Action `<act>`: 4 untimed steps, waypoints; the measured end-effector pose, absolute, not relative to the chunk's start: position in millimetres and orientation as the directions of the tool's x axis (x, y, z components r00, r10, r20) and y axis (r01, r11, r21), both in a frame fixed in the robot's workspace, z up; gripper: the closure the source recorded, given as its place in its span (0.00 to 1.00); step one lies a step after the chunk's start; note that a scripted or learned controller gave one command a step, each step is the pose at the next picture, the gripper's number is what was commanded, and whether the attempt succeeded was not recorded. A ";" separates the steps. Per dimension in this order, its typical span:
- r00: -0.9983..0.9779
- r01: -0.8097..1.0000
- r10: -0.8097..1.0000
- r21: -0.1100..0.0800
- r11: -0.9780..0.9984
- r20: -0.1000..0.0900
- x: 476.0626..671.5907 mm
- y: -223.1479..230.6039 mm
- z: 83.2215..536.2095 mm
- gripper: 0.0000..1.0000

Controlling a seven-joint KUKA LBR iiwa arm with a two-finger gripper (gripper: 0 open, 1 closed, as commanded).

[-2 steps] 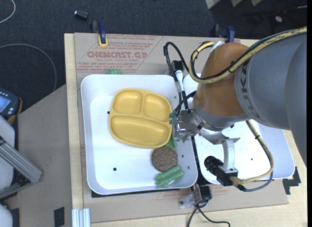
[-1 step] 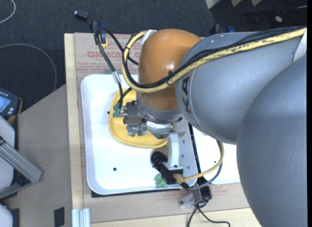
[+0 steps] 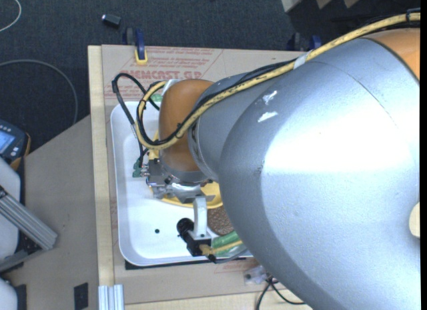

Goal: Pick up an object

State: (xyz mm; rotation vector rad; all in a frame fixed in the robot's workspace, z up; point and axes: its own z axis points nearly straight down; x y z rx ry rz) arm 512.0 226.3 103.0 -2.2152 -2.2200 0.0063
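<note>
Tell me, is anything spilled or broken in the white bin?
Nothing looks spilled or broken. The white bin sits straight. A yellow thing, a speckled brown thing and a green thing lie bunched together, half hidden under the arm. A tiny dark speck on the bin floor is too small to identify.

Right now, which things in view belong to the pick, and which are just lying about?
Job: white bin, yellow object, brown speckled object, green object.
Lying about: blue clamp, small black piece on the floor.
</note>
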 end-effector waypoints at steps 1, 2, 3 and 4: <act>0.006 1.000 1.000 0.019 -0.006 0.002 556.9 166.5 255.2 1.00; -0.001 1.000 1.000 0.007 0.001 0.003 526.6 166.4 319.4 1.00; -0.001 1.000 1.000 -0.006 0.001 0.000 476.8 166.1 312.6 1.00; -0.007 1.000 1.000 0.003 0.007 0.004 484.7 228.5 339.5 1.00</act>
